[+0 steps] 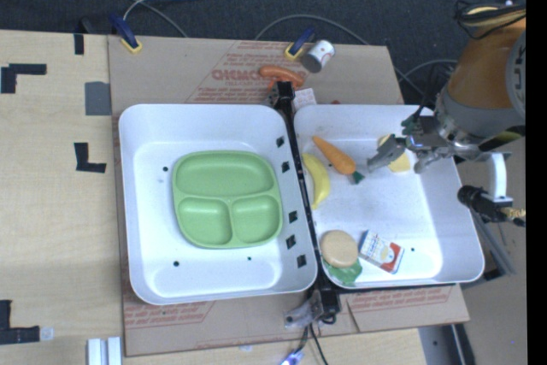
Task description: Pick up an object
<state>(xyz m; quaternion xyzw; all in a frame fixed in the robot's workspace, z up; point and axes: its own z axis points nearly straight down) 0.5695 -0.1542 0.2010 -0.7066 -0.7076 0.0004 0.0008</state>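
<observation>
The right bin holds an orange carrot with a green tip, a yellow banana along the left wall, a round tan bun on a green leaf, and a small red and white carton. A small yellow piece lies at the back right of this bin. My gripper hangs over that yellow piece, open, with one finger slanting toward the carrot and the other on the piece's right. The piece sits between the fingers, not clamped.
The left bin carries a green divided plate. A black clip divider runs between the bins. Behind them on the cardboard lie an orange sausage shape and a grey cylinder.
</observation>
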